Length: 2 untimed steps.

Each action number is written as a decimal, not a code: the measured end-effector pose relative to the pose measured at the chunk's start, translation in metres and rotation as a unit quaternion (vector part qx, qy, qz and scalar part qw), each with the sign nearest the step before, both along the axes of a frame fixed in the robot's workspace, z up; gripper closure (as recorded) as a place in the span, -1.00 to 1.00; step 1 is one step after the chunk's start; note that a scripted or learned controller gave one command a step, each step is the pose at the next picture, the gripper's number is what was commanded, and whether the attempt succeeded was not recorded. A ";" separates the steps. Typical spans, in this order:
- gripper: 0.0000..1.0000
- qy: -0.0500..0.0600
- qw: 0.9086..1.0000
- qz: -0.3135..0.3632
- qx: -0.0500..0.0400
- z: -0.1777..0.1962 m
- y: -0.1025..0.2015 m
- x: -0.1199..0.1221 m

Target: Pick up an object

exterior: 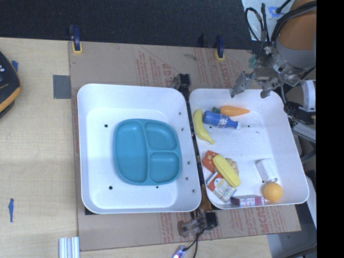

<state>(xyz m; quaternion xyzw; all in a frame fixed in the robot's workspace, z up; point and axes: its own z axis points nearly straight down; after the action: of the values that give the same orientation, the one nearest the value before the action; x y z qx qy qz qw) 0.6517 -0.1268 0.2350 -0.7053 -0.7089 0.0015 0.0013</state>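
A wooden tabletop [37, 160] carries two white bins. In the right bin [287, 144], toward its far side, lie a carrot [235, 110], a blue bottle [220, 120] and a banana [201, 127], touching or nearly so (any would serve). The gripper [250, 91] hangs above the far rim, fingers spread wide, holding nothing. A descent risks nudging the packed neighbours, or closing on two together.

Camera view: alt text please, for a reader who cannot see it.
An open gripper hangs over the far edge of the right bin, holding nothing. That bin holds a banana, carrot, blue bottle, corn and orange; the left bin holds a blue tray.
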 end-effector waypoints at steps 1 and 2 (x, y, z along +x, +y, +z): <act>-1.00 0.001 1.000 -0.001 -0.001 -0.099 -0.073 -0.038; -1.00 -0.001 1.000 0.001 0.000 -0.032 0.016 -0.041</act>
<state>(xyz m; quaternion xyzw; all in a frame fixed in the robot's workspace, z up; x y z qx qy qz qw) 0.6105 -0.1113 0.2034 -0.7045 -0.7097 0.0009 0.0007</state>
